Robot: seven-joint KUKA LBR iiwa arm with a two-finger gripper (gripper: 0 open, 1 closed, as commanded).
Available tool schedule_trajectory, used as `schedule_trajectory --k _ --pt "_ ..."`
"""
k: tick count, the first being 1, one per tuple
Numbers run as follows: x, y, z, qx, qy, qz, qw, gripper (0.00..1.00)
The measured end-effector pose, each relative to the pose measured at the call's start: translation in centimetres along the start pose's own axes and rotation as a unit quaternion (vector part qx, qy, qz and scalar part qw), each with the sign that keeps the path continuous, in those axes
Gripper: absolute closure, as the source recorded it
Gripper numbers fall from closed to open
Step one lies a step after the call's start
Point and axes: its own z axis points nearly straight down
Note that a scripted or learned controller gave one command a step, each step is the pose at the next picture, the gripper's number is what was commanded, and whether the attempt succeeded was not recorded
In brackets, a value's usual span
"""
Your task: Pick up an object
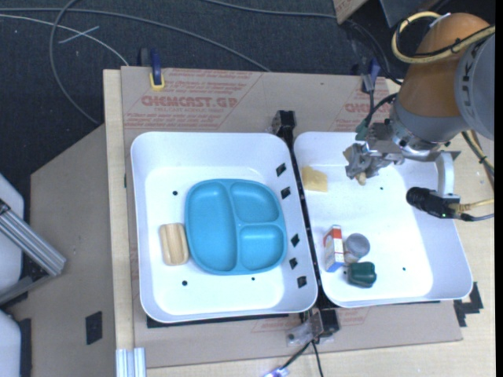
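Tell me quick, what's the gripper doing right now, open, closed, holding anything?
Gripper: above the right bin, nothing seen in it; open or closed cannot be told.

Gripper over right bin rear — sponge just left; carton, can, lump nearer the camera; tray, block far left, left bin.

Blue plate in L bin
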Motion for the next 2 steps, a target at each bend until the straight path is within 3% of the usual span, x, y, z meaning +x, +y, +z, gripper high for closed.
schedule_trajectory --k 1,2 --pt "0.0 0.1 -5.4 0.0 0.0 0.001 1.0 1.0" --pt "5.4 -1.2 -4.1 0.005 0.001 -0.001 1.0 1.0"
